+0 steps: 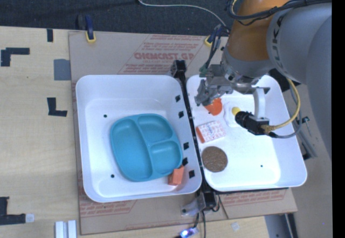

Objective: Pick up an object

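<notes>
My gripper (207, 97) hangs low over the upper left part of the right bin (269, 175), close to the divider between the bins. Directly at its tip lies a small orange object (215, 107), partly covered by the gripper body; whether it is touched or held I cannot make out. Below it rests a red and white packet (210, 132), and below that a flat brown disc (214, 158). A small white and yellow item (235, 111) sits to the right of the orange object.
The left bin (91, 96) holds a blue divided plate (145, 146) and an orange block (176, 176) near its lower right corner. A black and yellow cable fitting (256, 123) hangs from the arm over the right bin.
</notes>
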You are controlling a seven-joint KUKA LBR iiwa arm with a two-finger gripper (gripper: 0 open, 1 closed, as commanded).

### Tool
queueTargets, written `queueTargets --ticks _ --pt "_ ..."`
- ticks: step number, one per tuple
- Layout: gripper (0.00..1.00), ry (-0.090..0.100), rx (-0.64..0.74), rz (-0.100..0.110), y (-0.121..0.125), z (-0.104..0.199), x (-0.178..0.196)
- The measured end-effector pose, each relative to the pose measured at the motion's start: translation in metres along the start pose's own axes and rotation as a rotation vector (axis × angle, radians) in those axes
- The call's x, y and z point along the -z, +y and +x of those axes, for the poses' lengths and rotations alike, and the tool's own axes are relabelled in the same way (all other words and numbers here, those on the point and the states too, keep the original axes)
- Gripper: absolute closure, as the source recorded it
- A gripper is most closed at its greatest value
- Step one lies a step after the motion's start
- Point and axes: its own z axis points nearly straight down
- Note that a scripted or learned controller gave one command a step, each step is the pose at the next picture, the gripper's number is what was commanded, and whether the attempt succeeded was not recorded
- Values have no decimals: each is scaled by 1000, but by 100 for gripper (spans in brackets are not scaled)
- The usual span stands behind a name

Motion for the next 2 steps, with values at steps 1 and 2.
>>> queueTargets --ticks 1,2 --pt "100 0 1 1 -14 49 6" --pt "100 -1 2 1 -35 105 7"
